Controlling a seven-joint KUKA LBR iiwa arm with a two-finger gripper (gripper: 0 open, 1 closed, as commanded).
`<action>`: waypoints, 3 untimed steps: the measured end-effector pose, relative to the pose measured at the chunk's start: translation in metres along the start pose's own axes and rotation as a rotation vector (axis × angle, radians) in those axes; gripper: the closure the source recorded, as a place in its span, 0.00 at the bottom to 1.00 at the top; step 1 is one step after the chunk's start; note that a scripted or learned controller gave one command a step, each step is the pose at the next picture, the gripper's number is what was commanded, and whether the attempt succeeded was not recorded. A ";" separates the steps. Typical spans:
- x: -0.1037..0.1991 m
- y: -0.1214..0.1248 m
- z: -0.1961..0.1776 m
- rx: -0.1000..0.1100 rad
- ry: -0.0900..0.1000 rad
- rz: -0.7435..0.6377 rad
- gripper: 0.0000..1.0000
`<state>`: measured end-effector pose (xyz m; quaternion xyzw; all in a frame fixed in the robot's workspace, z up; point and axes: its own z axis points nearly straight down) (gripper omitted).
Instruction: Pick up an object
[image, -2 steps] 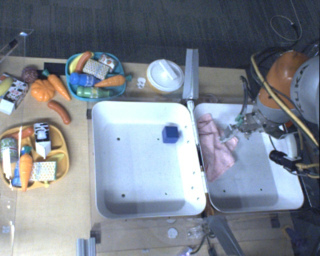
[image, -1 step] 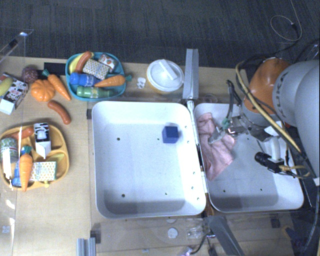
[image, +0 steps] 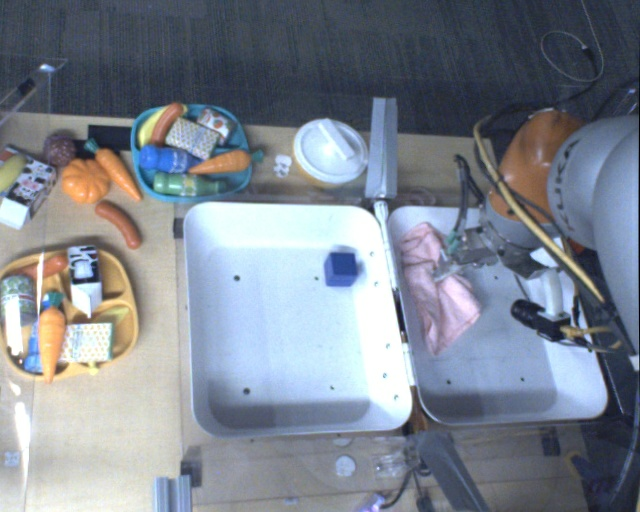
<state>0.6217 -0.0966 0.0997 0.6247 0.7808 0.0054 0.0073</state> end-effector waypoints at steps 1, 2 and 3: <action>0.000 0.001 -0.007 0.001 0.000 -0.003 1.00; 0.044 -0.019 -0.083 0.018 0.004 0.080 1.00; 0.044 -0.017 -0.089 0.022 0.005 0.074 1.00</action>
